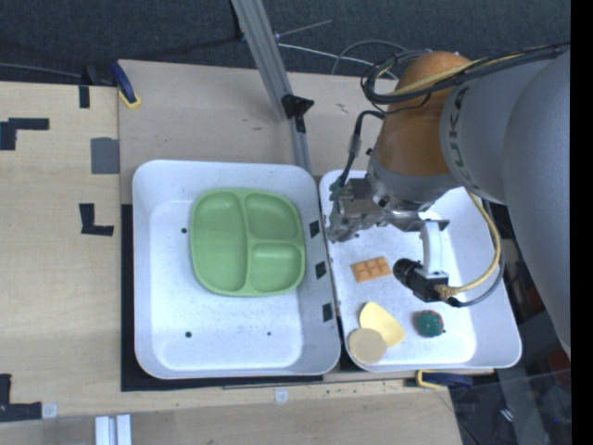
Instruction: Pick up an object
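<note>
Single overhead view, slanted. 2 shallow white bins sit side by side on the wooden worktop (56, 276).

Left bin (162, 341): holds 1 green divided plate (247, 242) with 3 compartments, lying flat toward the bin's upper middle. A few small dark specks on the bin floor.

Right bin (496, 341): holds the loose objects.
- Orange waffle-like cracker (371, 269), flat, near the bin's left-centre.
- Pale yellow wedge (383, 322), just below the cracker.
- Tan round disc (367, 345), touching or overlapping the wedge at its lower left, close to the bin's front wall.
- Small dark green ball with a reddish spot (428, 324), right of the wedge, apart from it.

Arm enters from the right; orange band above the wrist sits over the right bin's upper part. Gripper (341, 222) is low at the bin's upper-left corner, beside the wall shared with the left bin. The cracker lies just below and right of it, not touching as far as the view shows. Fingers are dark and merge with the mount; cannot tell whether they are wide or narrow. Nothing visible between them, possibly because of the angle.

A grey metal bar (264, 54) runs diagonally from the top edge down to the bins.
</note>
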